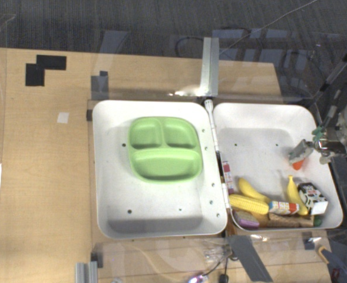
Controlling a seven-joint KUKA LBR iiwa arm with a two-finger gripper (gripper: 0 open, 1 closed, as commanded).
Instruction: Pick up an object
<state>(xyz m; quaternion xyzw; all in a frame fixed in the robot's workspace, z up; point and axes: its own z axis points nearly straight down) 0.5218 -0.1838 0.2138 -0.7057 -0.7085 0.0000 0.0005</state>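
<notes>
Green divided plate fills left bin; bananas, corn crowd right bin

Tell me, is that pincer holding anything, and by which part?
It cannot be told. The pincer hangs over the right bin, with something small and orange-red just below it, too blurred to judge.

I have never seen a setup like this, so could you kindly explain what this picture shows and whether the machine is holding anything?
One camera looks down at a slant on a wooden bench with two shallow white bins. The left bin holds a green three-compartment plastic plate. The right bin has toy food piled along its near edge: two yellow bananas, a yellow corn cob and small packages. The grey robot arm reaches in from the right; its two-finger gripper is over the right bin, with something small and orange just beneath it. Whether that is gripped, I cannot tell.
</notes>
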